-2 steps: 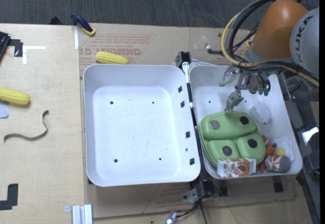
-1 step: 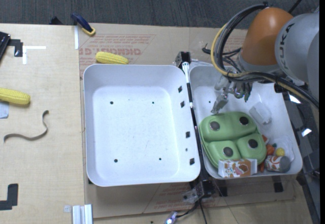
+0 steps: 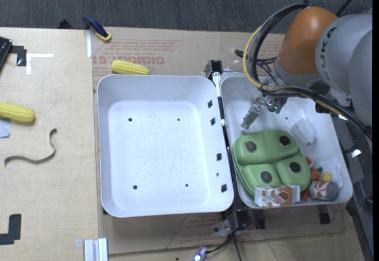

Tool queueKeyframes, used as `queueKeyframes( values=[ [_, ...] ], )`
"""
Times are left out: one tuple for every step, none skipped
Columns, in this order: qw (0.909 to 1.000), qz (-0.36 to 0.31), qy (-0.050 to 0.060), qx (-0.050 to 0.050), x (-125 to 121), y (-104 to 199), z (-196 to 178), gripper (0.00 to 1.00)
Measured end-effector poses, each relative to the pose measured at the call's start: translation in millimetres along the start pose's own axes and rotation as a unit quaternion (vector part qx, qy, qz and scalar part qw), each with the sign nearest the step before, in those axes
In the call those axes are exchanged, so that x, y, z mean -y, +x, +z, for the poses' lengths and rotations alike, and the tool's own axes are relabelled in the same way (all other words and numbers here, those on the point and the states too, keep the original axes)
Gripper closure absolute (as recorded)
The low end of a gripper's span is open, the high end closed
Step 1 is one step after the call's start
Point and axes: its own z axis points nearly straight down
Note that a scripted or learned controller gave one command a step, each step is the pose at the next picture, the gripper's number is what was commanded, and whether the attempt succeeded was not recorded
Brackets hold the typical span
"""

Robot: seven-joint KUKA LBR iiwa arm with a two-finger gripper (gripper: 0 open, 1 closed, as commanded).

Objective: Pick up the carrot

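The jaws [image 3: 256,113] are seen hanging over the upper part of the right bin [image 3: 232,89], with one slim finger slanting down toward the bin floor; whether they are spread or pressed together cannot be told, and nothing is seen between them. Below the jaws, a large green moulded tray [image 3: 271,159] with dark round spots is laid across the bin's lower half, filling most of the floor there. The carrot [image 3: 323,175] is found well below and to the right of the jaws, as a small orange piece wedged in the bin's lower right corner, just beside the green tray's right edge and close to the bin wall. A small printed carton [image 3: 276,196] is set against the bin's bottom rim, below the jaws, and a grey-and-orange object [image 3: 324,190] is lodged just under the carrot. A clear plastic item [image 3: 304,131] is seen to the right of the jaws. Bare white floor is left only directly around and above the jaws. To the left of the jaws, past the shared rims, the left bin [image 3: 160,144] offers a broad open floor. Farther left, two yellow corn cobs [image 3: 130,67] [image 3: 16,112] are laid on the desk [image 3: 47,195].
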Motion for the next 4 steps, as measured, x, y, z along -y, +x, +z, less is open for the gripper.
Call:
queueKeyframes(
  values=[
    [0.9988,0.05,0.0,0.001,101,-60,-34,0.0],
    [0.9749,0.223,0.001,-0.002,40,-20,1,0.0],
    [0.9577,0.288,0.001,0.0,88,-38,-104,0.0],
    [0.9135,0.407,0.003,-0.002,47,-14,-28,0.0]
  ],
)
